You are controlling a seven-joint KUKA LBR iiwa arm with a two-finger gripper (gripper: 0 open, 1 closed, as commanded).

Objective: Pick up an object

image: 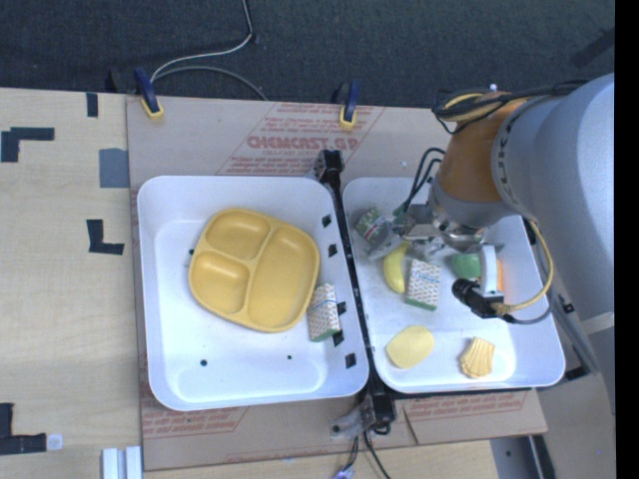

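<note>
The patterned carton lies in the right bin, toward its middle, leaning against a yellow-green fruit on its left. The claw hangs just above both, low over the far half of that bin. Whether it is wide or narrow I cannot tell, because the wrist hides it from above, and nothing is seen held in it.

The arm comes in from the right. Its thick grey link crosses the bin's right edge, and the orange band sits directly over the claw, so the wrist points steeply down into the bin.

Close to the claw's left is a crumpled green-and-grey packet, near the wall between the bins. On the claw's right lies a small green piece. Farther toward the near wall are a flat pale-yellow round and a ridged yellow piece, set apart from each other.

The left bin holds a yellow divided plate and, just beside its right edge, a small patterned packet. Both bins rest on the cardboard-covered bench.
</note>
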